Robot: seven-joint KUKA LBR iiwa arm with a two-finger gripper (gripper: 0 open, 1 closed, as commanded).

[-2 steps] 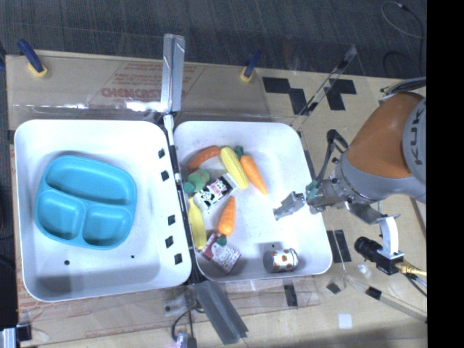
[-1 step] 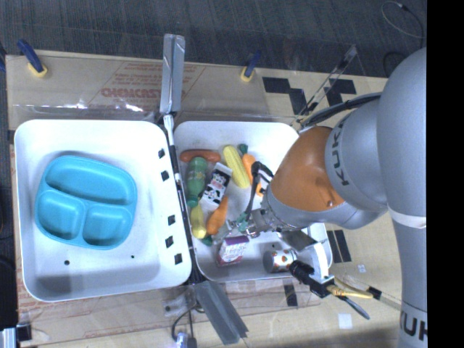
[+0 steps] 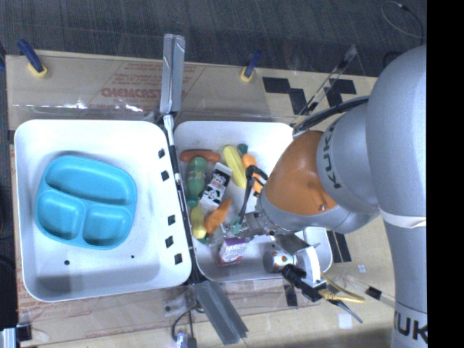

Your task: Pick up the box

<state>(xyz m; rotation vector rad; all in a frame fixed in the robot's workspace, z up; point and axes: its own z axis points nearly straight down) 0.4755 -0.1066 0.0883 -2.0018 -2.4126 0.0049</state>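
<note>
The grey arm (image 3: 377, 158) with its orange band fills the right of the view, bent low over the right bin (image 3: 272, 130). Left of it, the other bin (image 3: 29, 194) holds a blue divided tray (image 3: 87, 201). Both bins sit on the counter (image 3: 87, 75). The box (image 3: 216, 185), white with dark print, lies in the right bin's clutter, its long axis slanted from upper right to lower left, between a green bottle (image 3: 196, 174) and a yellow piece (image 3: 234, 164), an orange piece (image 3: 217, 216) at its lower end. The hand (image 3: 245, 223) sits low beside it; whether it is released or clenched cannot be made out.
</note>
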